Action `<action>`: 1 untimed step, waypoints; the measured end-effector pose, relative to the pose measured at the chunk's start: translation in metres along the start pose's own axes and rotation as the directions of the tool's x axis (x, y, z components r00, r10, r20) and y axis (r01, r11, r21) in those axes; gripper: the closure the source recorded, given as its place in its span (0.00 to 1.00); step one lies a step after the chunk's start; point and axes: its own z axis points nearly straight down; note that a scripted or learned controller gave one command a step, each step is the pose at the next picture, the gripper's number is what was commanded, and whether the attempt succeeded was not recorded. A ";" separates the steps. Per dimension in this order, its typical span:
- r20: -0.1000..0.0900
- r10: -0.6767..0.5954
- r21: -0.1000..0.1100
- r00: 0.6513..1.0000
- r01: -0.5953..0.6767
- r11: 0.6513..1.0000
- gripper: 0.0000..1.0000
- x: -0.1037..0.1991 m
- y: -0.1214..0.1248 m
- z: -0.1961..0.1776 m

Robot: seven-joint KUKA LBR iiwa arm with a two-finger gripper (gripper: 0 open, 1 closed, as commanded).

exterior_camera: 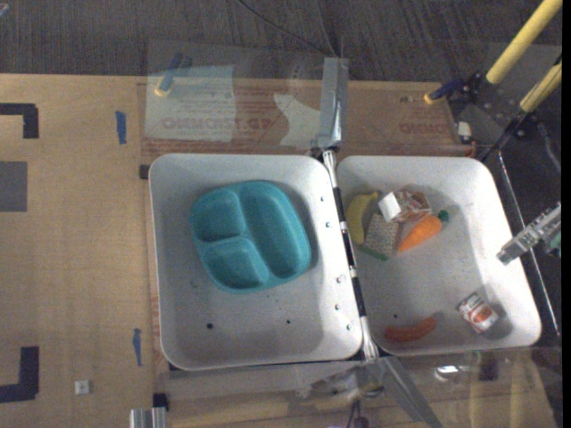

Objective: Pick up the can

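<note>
The can [476,312] is small, with a silver top and a red and white label. It lies tilted near the front right corner of the right bin [419,279]. My gripper [526,237] reaches in at the right edge of the view, above that bin's right rim. It hangs up and to the right of the can, well apart from it, and nothing shows in its grasp.
The right bin also holds a banana [360,215], a small carton [403,208], an orange carrot [419,233] and a red sausage [410,331] near the front wall. A teal divided plate [252,234] lies in the left bin [178,310]. Yellow-handled clamps [522,38] stand at the back right.
</note>
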 end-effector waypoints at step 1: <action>0.000 0.013 0.000 1.000 -0.013 1.000 1.00 -0.006 0.018 -0.010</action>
